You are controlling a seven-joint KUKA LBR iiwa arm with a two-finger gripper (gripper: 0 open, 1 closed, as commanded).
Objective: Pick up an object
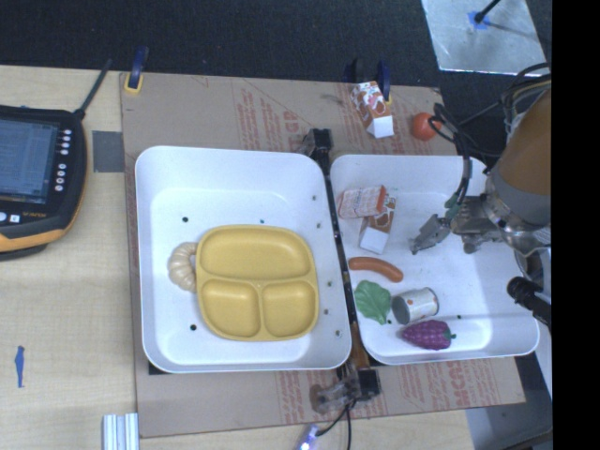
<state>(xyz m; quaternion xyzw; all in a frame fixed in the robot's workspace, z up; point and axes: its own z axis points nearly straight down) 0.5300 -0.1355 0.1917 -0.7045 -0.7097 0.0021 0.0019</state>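
My gripper (pixel 424 240) hangs over the middle of the right bin (pixel 427 169), its fingers pointing left and slightly spread with nothing between them. Just to its left lie an orange-and-white carton (pixel 366 203) and a white block (pixel 373 240). A sausage (pixel 376 268) lies below those. Along the bin's front sit a green leaf (pixel 372 301), a silver can (pixel 417 304) on its side and a purple grape bunch (pixel 427 335).
The left bin (pixel 159 186) holds a yellow divided tray (pixel 255 281) with a beige ridged item (pixel 182 265) at its left side. Behind the bins on the cardboard stand a small carton (pixel 372 107) and a red ball (pixel 423 126). A tablet (pixel 33 176) lies at far left.
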